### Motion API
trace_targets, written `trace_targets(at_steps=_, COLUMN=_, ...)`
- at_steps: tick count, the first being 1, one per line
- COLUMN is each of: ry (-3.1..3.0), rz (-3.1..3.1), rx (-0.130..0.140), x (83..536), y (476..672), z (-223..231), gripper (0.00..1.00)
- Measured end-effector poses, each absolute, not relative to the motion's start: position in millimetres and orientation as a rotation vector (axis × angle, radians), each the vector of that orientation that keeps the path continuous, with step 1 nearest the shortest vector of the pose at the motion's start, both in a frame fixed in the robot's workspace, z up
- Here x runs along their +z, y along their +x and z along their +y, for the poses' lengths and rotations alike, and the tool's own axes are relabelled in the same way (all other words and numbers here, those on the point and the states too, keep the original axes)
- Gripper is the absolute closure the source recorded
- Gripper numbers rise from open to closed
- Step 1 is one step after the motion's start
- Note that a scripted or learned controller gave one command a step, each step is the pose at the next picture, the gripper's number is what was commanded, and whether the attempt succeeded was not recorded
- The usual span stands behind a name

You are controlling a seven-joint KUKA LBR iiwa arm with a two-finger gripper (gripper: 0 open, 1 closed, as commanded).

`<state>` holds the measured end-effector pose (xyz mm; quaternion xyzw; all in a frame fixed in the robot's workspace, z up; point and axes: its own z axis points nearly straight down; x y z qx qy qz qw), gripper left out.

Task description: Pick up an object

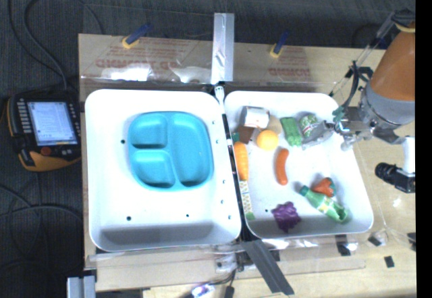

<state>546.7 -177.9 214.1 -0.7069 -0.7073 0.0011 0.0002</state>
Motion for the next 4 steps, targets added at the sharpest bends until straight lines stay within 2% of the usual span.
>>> trace_targets(at_steps=1, ry=-2.104, rz=-2.35, rx=-0.008, x=89, y=542.5, z=-119, gripper=0.0)
trace_targets(at_steps=2, ry=-2.108, rz=-2.35, rx=-0.012, x=96, y=543.7, z=-119, gripper=1.0)
trace_targets(at_steps=3, ry=-2.213, rz=-2.233, rx=0.007, x=125, y=585.9, z=-184, gripper=1.0)
trace_targets(at_steps=4, ry=-2.242, rz=-2.204, rx=0.006, x=196, y=603.5, z=-147, gripper=1.0)
